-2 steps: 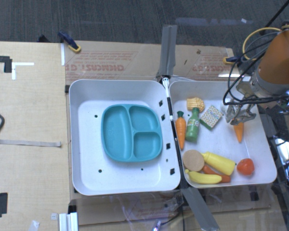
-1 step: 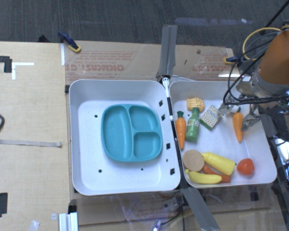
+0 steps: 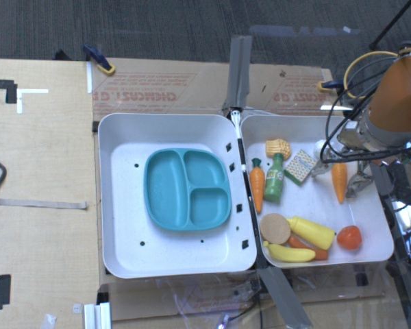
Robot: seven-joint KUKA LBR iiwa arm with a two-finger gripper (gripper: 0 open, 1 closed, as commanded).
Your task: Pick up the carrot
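A: Two carrots in the right bin (image 3: pixel 380 214): one carrot (image 3: pixel 257 187) by the divider, another carrot (image 3: pixel 339 181) under the claw (image 3: pixel 342 173).

B: Claw's clamped or apart? Can't tell. A glancing grip could roll it toward the tomato (image 3: pixel 349 237).

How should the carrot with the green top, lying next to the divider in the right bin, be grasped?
Take the carrot across its thick orange part just below the green top, coming straight down from above. It lies flat, lengthwise along the divider wall, with the green bottle close against its other side, so a side approach looks blocked. Space on both sides is tight, so the bottle may get nudged.
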